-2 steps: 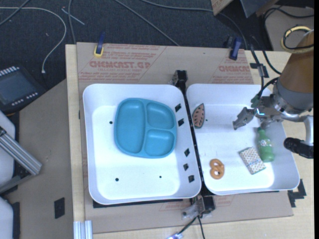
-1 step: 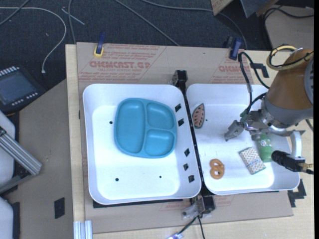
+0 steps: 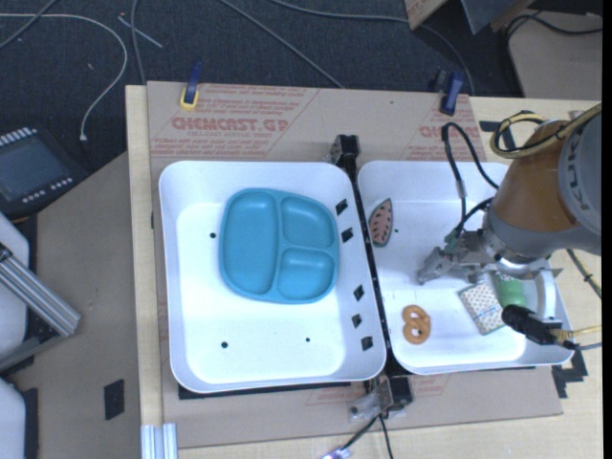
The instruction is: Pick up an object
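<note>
The gripper [image 3: 432,268] hangs low in the right bin [image 3: 421,185], and whether it is open I cannot tell. To grasp well, it should centre over the pretzel [image 3: 416,324], clear of the bin wall.

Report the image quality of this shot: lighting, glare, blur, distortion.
Camera view: even, soft lighting with faint shadows; the white bins are bright, nearly washed out, though the blue plate and pretzel stay readable; focus is soft overall; the gripper looks slightly smeared; the bench edges bow mildly, suggesting lens distortion.
</note>
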`<state>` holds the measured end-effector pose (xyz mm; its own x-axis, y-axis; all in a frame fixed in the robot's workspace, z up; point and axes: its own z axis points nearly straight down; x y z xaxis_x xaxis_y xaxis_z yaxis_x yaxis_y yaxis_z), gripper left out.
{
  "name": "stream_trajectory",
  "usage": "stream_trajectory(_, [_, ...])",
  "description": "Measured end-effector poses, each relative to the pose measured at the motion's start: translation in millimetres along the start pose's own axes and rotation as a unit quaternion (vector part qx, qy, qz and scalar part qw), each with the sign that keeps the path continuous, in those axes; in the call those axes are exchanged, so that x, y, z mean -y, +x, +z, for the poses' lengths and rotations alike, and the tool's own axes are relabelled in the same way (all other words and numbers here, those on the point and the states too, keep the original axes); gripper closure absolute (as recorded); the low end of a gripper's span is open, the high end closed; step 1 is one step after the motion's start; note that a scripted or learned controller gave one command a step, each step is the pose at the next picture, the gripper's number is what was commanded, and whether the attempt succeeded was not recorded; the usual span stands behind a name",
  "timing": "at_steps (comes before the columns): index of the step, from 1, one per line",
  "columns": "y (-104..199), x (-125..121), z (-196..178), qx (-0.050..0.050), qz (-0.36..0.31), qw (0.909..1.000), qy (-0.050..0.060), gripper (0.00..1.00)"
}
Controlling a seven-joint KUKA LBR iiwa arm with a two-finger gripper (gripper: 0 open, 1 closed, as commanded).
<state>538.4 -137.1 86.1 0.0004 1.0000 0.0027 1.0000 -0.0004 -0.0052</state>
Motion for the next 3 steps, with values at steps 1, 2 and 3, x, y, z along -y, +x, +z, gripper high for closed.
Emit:
stream_trajectory(1, [-0.3, -1.1, -13.5, 0.001, 0.0, 1.0, -0.002, 1.0])
stream_trajectory(2, [3.6, 3.3, -58.8, 0.002, -0.001, 1.0, -0.005, 1.0])
stream_trajectory(3, [-4.1, 0.7, -105.6, 0.002, 0.0, 1.0, -0.005, 1.0])
